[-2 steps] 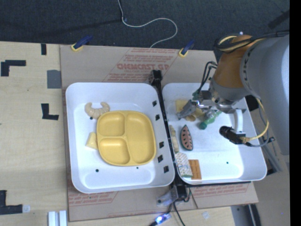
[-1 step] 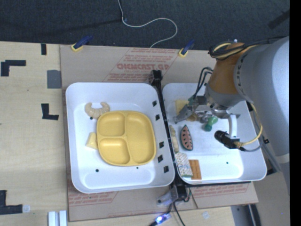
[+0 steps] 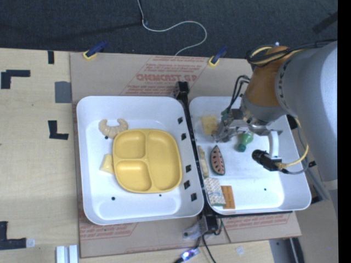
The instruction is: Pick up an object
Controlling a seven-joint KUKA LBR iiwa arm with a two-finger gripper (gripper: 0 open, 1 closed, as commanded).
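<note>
Cardboard sheeting [image 3: 164, 78] is seen covering the bench, held by blue-and-yellow clips at its far edge, with two white bins set side by side on it. The arm [image 3: 307, 86] is observed entering from the right, its grey body bulking over the right bin [image 3: 274, 193] and its orange band bent down toward the bin floor. The pincer [image 3: 226, 131] is lowered near the far left part of that bin; whether it is apart or together cannot be told, as the tips are blurred against the mount.

Just right of the pincer a small green object [image 3: 243, 141] is noted on the bin floor. Just beyond the pincer, toward the divider, a pale yellow lump [image 3: 209, 124] lies. Nearer the camera than the pincer a watermelon-slice toy [image 3: 218, 160] rests, and further that way a patterned packet [image 3: 217, 193]. Nothing is seen gripped.

Well left of the pincer, in the left bin [image 3: 90, 114], a yellow divided plate [image 3: 147, 160] is recorded, with a tan curved piece [image 3: 112, 126] at its far corner.
</note>
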